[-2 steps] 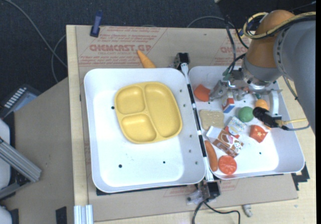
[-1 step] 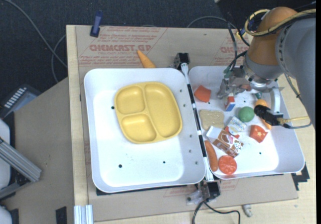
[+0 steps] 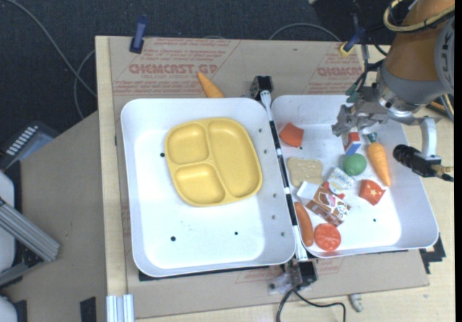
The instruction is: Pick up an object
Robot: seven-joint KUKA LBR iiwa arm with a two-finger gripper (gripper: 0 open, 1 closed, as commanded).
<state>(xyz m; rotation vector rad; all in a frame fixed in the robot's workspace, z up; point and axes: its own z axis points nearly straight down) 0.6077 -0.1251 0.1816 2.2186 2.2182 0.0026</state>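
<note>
Over the right bin (image 3: 426, 219), the gripper (image 3: 355, 125) is hovering just above a green ball (image 3: 354, 164) beside a carrot (image 3: 380, 162); whether it is gripping anything, I cannot tell.

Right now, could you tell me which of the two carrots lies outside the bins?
The carrot on the cardboard just above the left bin. The other carrot lies inside the right bin, beside the green ball.
</note>
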